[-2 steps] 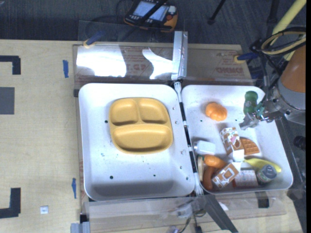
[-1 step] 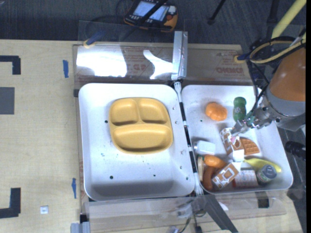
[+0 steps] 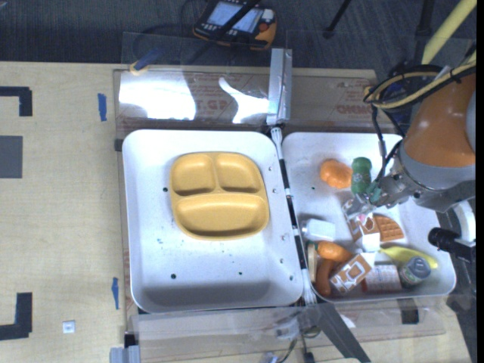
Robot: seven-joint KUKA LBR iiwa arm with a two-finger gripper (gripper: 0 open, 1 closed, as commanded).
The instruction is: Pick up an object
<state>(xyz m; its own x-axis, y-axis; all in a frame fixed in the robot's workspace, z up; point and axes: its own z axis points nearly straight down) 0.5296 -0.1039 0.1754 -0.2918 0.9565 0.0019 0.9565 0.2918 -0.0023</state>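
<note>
Two shallow white plastic bins [image 3: 144,225] with a smooth, slightly glossy finish sit on a pale matt wooden bench [image 3: 60,203]; a mustard-yellow three-compartment plastic tray [image 3: 219,193] shows a soft sheen, near a clear glossy plastic sheet [image 3: 189,97].

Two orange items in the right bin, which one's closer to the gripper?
The upper orange item, near the bin's far side by the green object. It lies just left of the gripper. The other orange item lies lower, by the carton.
</note>
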